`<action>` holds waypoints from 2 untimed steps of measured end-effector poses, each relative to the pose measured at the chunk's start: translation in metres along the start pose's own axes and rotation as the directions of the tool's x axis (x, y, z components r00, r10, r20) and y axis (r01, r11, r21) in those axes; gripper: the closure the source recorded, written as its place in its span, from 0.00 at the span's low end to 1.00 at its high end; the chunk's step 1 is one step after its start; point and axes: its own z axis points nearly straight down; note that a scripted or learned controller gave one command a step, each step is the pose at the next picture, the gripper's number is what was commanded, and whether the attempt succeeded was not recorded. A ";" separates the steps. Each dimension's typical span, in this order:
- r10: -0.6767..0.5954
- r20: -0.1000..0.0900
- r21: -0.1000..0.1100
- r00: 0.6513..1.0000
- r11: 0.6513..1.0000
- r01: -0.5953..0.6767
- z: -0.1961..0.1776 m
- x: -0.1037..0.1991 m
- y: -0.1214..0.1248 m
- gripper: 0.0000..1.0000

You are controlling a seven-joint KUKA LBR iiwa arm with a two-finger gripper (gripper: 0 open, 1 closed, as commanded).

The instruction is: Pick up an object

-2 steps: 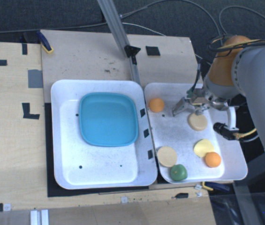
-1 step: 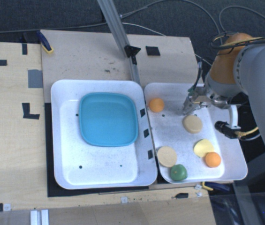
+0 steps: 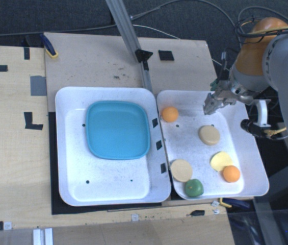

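**Arm poised over the right bin, nothing lifted**

Pale wooden bench boards (image 3: 11, 152) fill my view, dotted with dark tape patches, with dark floor and loose cables beyond the far edge. On my left the first white bin (image 3: 72, 188) holds a blue plate (image 3: 117, 129) lying flat near its middle. A grey metal pole (image 3: 126, 27) slants down from the top to the gap between the bins.

Next comes the right bin (image 3: 253, 188). An orange ball (image 3: 169, 114) sits near its upper left corner. Lower down, a tan disc (image 3: 181, 170) lies just beside a green ball (image 3: 193, 188). Further right a second tan disc (image 3: 209, 135) lies by itself mid-bin, and below it a yellow piece (image 3: 219, 160) touches another orange ball (image 3: 231, 174).

At the bin's far right corner I see the gripper (image 3: 212, 106), pointing down, above the second tan disc and apart from it. I see nothing between its fingers, and I cannot tell from here whether they are spread or closed. The grey arm (image 3: 281, 65) with its orange band (image 3: 258, 45) reaches in behind it.
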 end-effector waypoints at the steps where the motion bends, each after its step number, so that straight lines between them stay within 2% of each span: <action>1: 0.001 0.000 0.001 1.000 1.000 -0.001 -0.043 -0.004 -0.002 1.00; 2: 0.001 -0.001 0.003 1.000 1.000 -0.001 -0.062 -0.004 -0.002 1.00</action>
